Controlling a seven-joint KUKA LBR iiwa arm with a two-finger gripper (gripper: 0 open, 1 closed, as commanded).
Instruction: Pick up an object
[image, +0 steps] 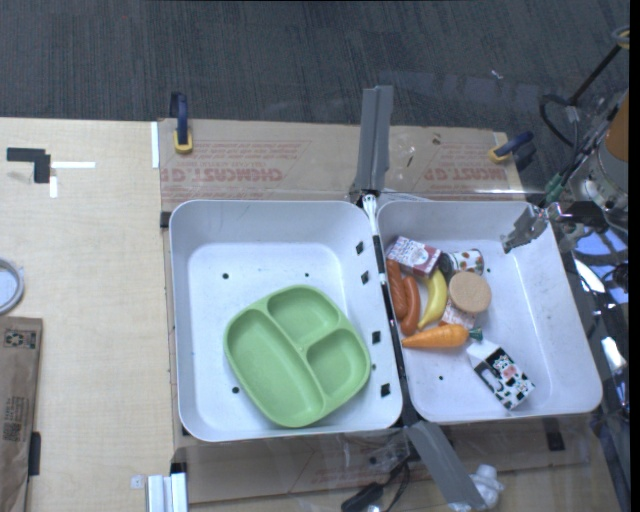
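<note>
Reading everything off the green divided plate (297, 354), from left to right. Lies in the left bin (195, 300), low and central, three compartments up, tilted slightly on the floor. Right of the plate, past the shared rim, the right bin (560, 330) with a cluster of toy food: two sausages (404, 296) nearest the plate, running top to bottom; just beyond, a banana (435, 298) curved alongside them; above both, a small red-and-white carton (413, 256). Lower, level with the plate's right compartment, a carrot (435, 338) lying crosswise, touching the banana's lower end. Further right, a round tan bun-like piece (469, 293) with a small can (468, 262) just above it. Further still and lower, a cow-patterned milk carton (502, 376) lying flat, apart from the cluster. Farthest from the plate, up at the right bin's upper right rim, the gripper (523, 232), carrying nothing; width of its opening cannot be told.
</note>
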